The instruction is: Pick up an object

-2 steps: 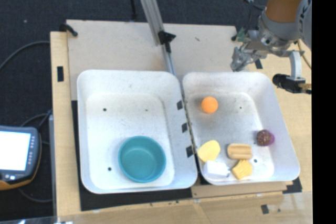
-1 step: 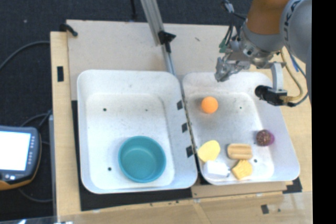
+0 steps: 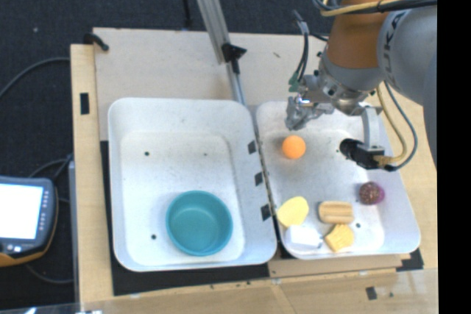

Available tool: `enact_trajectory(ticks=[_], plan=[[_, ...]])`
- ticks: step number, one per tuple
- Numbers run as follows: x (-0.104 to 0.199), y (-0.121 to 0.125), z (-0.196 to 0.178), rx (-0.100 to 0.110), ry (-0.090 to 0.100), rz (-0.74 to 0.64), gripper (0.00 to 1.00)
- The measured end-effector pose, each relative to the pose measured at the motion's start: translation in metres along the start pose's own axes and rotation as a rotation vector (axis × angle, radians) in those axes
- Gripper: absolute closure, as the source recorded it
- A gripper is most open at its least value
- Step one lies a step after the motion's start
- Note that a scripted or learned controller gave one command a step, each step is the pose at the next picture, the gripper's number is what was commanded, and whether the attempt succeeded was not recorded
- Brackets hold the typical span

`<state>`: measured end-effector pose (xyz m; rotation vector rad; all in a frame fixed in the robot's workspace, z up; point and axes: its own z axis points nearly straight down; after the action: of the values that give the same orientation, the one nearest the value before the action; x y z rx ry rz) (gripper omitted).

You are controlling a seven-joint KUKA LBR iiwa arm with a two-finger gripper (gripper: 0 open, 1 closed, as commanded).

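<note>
My gripper [image 3: 296, 117] hangs over the back left part of the right bin [image 3: 397, 232], its tip pointing down just above and behind an orange ball [image 3: 294, 147]. Nothing shows between the fingers. Toward the front of the same bin lie a yellow lemon-shaped piece [image 3: 293, 211], a tan bread-like block [image 3: 335, 212], a white piece [image 3: 302, 236], a yellow-orange cracker-like piece [image 3: 340, 237] and a dark purple ball [image 3: 371, 193].
The left bin [image 3: 132, 129] holds a teal bowl [image 3: 199, 223] near its front. A metal strut [image 3: 213, 18] leans in from the top over the gap between the bins. A black cable end [image 3: 360, 153] dangles from the arm over the right bin.
</note>
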<state>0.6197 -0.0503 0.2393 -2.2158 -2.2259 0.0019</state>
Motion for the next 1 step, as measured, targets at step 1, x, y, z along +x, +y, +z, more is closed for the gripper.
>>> enact_trajectory(ticks=[1], plan=[[0.0493, -0.0208, -0.0113, -0.002, 0.003, -0.003, 1.00]])
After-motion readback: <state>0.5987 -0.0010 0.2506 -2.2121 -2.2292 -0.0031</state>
